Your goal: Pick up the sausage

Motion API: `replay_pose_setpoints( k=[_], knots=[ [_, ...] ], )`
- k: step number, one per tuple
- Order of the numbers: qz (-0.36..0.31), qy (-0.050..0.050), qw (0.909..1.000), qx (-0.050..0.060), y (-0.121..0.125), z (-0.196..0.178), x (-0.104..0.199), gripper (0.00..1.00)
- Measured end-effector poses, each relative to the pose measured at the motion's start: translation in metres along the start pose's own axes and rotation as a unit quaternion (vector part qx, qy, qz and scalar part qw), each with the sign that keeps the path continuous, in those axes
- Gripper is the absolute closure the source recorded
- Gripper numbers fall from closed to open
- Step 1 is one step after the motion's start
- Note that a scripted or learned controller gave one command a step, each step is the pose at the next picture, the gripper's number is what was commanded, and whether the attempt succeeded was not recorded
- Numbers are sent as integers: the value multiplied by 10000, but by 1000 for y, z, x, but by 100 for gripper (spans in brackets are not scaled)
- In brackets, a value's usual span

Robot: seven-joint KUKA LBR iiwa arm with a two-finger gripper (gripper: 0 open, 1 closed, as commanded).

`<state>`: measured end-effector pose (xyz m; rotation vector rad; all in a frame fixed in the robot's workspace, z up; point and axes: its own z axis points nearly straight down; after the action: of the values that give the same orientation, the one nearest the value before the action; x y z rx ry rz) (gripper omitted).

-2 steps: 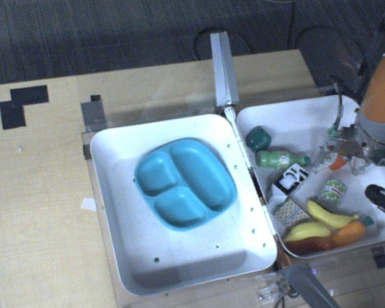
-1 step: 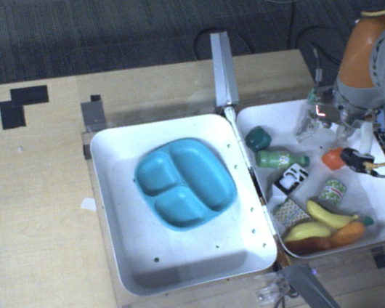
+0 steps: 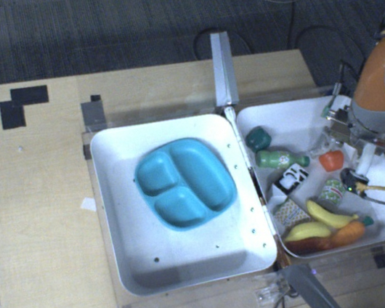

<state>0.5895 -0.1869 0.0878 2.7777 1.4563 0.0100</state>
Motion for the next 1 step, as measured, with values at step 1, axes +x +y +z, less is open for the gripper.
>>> replay_pose_setpoints(
  k=[1],
  knots=[
    [-40,16,10000,-20,1,-12,3,100]
  ],
)
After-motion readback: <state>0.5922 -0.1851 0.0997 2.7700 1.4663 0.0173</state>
